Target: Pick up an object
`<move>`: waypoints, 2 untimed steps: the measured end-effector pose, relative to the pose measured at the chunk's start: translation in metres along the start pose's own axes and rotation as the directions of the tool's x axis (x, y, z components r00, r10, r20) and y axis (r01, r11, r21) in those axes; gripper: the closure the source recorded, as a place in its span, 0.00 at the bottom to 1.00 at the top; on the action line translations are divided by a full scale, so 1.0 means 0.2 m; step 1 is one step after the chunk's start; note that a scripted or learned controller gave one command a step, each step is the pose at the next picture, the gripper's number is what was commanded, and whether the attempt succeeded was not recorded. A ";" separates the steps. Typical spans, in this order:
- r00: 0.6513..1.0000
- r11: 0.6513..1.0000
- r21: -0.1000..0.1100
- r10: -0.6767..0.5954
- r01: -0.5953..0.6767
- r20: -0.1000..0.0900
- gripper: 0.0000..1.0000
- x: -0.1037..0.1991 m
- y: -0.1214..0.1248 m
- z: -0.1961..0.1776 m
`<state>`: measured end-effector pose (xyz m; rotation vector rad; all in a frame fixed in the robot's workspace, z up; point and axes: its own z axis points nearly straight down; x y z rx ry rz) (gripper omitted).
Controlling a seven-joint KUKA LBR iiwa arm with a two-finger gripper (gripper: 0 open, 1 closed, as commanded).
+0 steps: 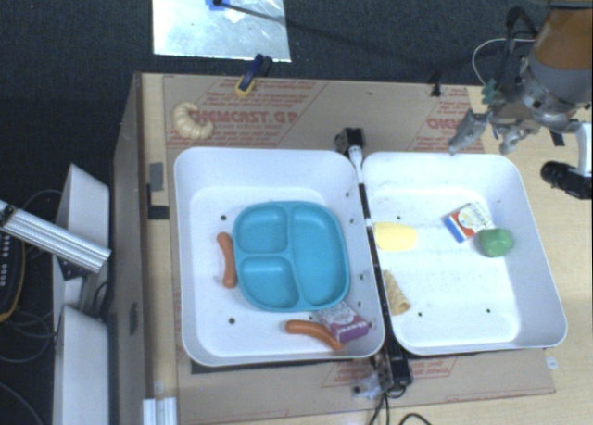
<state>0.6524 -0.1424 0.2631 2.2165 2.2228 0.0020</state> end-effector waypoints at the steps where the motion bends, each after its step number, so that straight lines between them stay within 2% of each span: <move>1: 1.000 1.000 0.003 0.002 -0.002 0.001 0.00 -0.30 -0.15 0.34; 2: 1.000 1.000 0.004 0.002 -0.002 -0.001 0.00 -0.28 -0.33 0.88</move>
